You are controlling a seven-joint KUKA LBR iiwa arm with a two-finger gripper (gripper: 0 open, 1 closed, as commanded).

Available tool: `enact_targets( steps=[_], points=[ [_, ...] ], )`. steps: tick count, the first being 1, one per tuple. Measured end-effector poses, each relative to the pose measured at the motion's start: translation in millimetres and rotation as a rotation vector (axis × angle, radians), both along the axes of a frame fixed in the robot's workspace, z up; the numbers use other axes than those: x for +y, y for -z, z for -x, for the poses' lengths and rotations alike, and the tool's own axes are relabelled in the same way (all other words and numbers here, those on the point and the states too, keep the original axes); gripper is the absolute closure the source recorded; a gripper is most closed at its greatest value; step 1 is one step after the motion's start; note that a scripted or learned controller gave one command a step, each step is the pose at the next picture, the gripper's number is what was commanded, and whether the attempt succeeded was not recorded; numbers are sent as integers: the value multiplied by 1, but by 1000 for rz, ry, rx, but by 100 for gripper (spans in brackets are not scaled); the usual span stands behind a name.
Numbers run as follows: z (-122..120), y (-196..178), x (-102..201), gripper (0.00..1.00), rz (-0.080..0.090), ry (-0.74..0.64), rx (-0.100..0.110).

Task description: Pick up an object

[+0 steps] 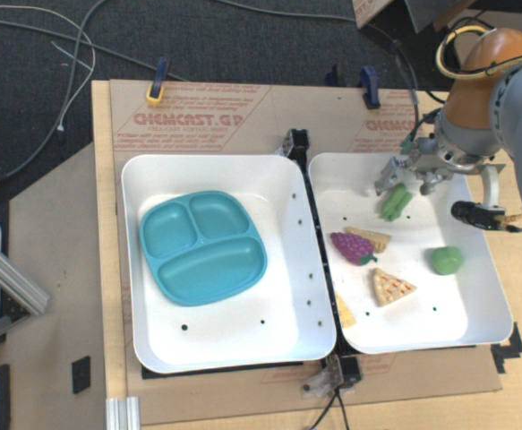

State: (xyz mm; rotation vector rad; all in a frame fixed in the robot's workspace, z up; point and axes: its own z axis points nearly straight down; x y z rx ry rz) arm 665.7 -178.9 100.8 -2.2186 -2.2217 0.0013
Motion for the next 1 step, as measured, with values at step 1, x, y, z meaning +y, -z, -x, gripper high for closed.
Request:
enact_targets(
  steps=[1],
  points=[
    [0, 16, 1, 0, 1, -1, 1]
  ],
)
